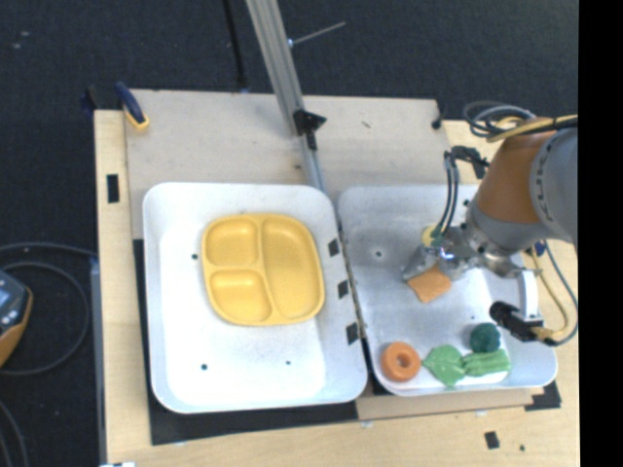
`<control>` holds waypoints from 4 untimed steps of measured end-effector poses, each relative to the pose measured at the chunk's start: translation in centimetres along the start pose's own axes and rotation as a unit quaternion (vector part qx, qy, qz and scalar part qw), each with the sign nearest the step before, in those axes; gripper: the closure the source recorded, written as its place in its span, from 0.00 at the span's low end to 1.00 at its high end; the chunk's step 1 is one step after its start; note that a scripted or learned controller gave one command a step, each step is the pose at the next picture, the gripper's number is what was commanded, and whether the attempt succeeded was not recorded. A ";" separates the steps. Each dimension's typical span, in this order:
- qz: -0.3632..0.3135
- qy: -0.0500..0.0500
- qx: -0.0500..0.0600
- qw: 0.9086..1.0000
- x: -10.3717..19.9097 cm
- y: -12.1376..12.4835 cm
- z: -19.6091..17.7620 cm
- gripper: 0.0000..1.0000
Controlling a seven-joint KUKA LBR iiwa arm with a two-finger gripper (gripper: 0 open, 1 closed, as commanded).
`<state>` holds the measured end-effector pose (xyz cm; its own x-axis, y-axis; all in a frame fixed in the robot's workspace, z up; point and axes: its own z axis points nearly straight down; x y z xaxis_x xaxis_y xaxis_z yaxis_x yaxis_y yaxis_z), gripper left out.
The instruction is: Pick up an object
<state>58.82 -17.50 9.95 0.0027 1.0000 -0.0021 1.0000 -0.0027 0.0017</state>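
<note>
Gripper (429, 269) sits over the middle of the right bin (389, 222), directly above a tan-orange block (429, 286) that touches its tip at six o'clock; whether it grips the block cannot be told. At five o'clock along the bin's near edge lie an orange ring (400, 360), a green piece (465, 364) and a dark green ball (485, 338). At nine o'clock, the left bin (175, 358) holds a yellow divided plate (263, 268).

Yellow divided plate (263, 269) in left bin (165, 358), arm's jaws at orange block (429, 285) in right bin (389, 224)
</note>
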 end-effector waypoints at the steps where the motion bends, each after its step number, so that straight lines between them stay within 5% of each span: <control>1: 0.001 -0.001 -0.004 1.000 -0.1 0.2 -1.4 1.00; 4: -0.003 0.000 -0.002 1.000 -0.6 0.3 -15.7 1.00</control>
<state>59.11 -18.11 25.62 -0.0032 1.0000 -0.0016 1.0000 0.0032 0.0049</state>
